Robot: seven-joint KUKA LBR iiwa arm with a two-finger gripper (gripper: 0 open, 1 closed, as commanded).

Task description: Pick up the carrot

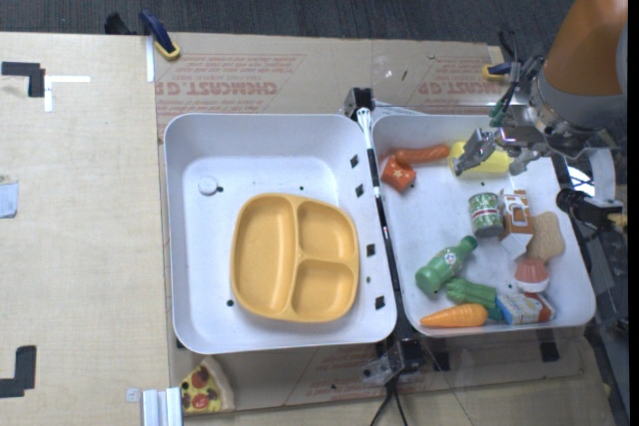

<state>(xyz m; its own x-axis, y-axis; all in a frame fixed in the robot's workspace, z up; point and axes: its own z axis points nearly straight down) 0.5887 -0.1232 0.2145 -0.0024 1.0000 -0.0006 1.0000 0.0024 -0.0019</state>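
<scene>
Orange carrot (454,316) lay at right bin's (419,214) near edge, against green bottle (445,265). Gripper (477,155) hung far off over yellow item (487,162); finger spread unreadable. Risk: crowded neighbours could foul a descent.

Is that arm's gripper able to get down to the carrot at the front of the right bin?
Probably yes. The carrot lies flat and uncovered at the near edge of the right bin, open from above. The gripper hovers at the far end. The green bottle and a small box crowd it, so it's a tight fit.
</scene>
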